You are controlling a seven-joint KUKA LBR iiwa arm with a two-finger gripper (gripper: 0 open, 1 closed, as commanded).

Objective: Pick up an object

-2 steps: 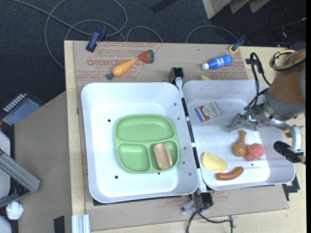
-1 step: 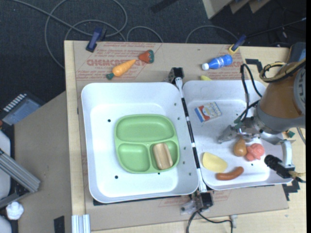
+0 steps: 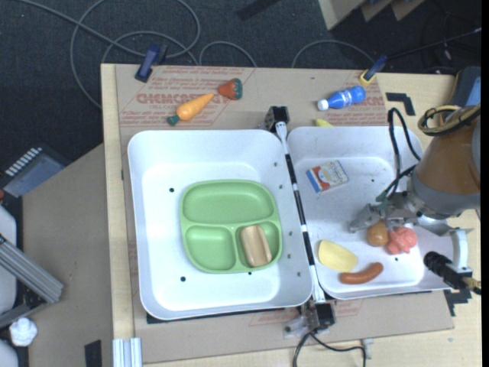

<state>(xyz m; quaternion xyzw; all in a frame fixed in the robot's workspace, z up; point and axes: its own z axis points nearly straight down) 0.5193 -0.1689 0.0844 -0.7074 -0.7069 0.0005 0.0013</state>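
Observation:
The right bin [image 3: 359,147] holds a small white carton with red and blue print [image 3: 327,176], a yellow piece [image 3: 336,254], a reddish sausage [image 3: 361,274], an orange-brown ball [image 3: 377,235] and a pink lumpy toy [image 3: 402,240]. My gripper [image 3: 372,214] hangs low in this bin, just above and to the left of the orange-brown ball and close to the pink toy. I see nothing lifted off the bin floor. The grey and orange arm [image 3: 447,170] covers the bin's right side.
The left bin [image 3: 153,205] holds a green divided plate [image 3: 221,205] with a tan bun [image 3: 256,245] in its lower right compartment. Behind the bins lie a toy carrot [image 3: 192,107], a red toy [image 3: 231,89] and a blue-and-white bottle [image 3: 343,98]. Cables run along the arm.

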